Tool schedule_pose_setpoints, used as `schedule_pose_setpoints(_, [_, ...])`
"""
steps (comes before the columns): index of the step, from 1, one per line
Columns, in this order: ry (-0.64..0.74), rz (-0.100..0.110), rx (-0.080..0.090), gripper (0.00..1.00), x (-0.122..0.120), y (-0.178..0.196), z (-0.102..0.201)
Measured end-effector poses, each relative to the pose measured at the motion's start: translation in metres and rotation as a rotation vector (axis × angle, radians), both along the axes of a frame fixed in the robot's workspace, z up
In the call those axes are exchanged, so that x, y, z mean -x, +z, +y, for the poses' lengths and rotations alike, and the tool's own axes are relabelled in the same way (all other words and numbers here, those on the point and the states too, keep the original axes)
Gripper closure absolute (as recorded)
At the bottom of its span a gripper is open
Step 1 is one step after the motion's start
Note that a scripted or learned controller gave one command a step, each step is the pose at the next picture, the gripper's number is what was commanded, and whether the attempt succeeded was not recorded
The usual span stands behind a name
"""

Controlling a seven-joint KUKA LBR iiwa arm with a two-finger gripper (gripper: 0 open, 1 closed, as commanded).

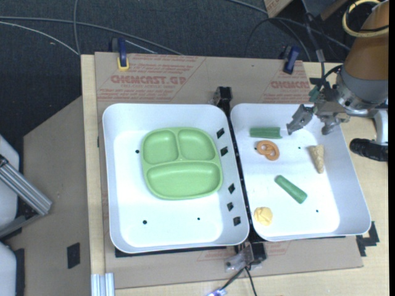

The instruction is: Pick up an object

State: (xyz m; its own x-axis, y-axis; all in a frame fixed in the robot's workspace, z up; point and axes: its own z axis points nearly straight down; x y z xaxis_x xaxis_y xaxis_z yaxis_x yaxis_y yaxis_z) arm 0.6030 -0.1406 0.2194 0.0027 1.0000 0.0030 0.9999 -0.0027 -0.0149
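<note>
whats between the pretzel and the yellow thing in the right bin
In the camera view, a green cylinder lies roughly between the pretzel and the yellow piece, slightly right of the line joining them.

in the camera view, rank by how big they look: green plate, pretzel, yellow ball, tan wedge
1. Green plate, by far the largest.
2. Tan wedge, longer than the rest.
3. Pretzel and yellow ball: these look about alike, so I would not rank one over the other.
</note>
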Motion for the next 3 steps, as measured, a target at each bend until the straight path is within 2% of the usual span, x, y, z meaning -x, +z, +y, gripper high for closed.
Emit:
schedule_pose_setpoints(1, [0.003, -0.014, 0.002, 0.00, -0.003, 0.008, 0.000])
schedule_pose_setpoints(3, [0.003, -0.009, 0.001, 0.00, -0.003, -0.078, 0.007])
